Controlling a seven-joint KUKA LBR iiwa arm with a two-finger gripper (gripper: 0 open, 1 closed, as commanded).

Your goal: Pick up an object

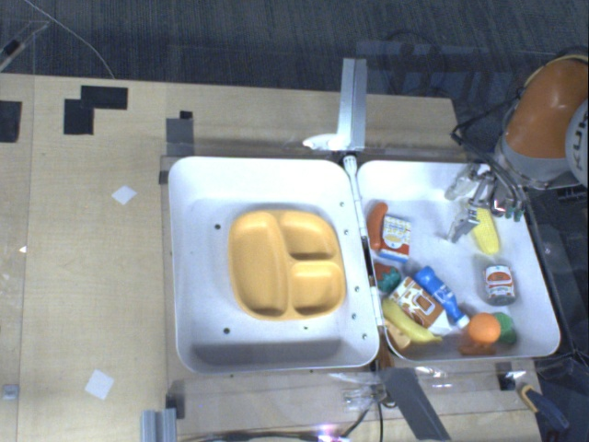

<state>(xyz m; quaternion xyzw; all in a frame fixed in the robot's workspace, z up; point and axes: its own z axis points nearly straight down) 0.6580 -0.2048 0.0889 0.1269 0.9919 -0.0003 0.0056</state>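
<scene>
the wooden bench (83,265) carries two white bins side by side. the left bin (198,247) holds a yellow divided tray (283,262). the right bin (543,316) holds small toy foods: a red sausage (375,223), a small carton (397,234), a banana (407,323), a blue bottle (438,293), an orange (481,331), a little can (499,284). the gripper (469,212) hangs at the bin's upper right, fingers spread apart with nothing between them, just beside a yellow piece (485,231).
</scene>
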